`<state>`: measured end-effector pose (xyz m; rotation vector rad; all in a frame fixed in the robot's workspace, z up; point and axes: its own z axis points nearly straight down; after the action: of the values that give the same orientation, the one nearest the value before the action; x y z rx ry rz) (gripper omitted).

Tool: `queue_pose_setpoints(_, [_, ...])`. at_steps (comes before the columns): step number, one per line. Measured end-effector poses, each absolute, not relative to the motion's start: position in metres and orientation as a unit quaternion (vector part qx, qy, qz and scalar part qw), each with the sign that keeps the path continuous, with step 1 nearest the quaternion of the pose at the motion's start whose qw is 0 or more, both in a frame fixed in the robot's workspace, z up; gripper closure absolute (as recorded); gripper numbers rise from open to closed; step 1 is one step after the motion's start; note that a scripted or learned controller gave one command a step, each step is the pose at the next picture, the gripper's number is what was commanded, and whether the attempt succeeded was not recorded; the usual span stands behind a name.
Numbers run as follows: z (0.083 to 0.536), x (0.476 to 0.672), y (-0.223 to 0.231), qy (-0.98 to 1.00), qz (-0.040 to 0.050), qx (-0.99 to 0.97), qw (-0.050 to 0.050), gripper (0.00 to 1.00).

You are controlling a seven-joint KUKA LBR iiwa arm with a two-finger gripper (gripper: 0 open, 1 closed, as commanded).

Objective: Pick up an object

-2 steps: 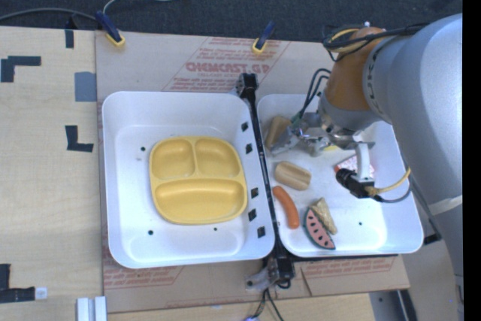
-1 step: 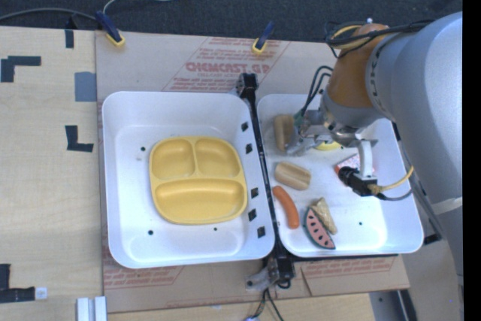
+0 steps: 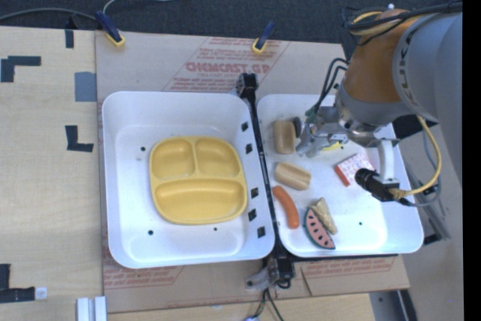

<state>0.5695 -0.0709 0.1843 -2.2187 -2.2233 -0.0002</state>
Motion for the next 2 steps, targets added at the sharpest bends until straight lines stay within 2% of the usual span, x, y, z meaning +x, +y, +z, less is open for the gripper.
queue_pose_setpoints(1, [0.184,0.569,-0.071,-0.708,0.0002,-0.706,0.001,0.0])
queue_pose_setpoints(2, [0.087,0.514,-0.101,-0.707,-0.0009,-0.707,-0.004,0.0])
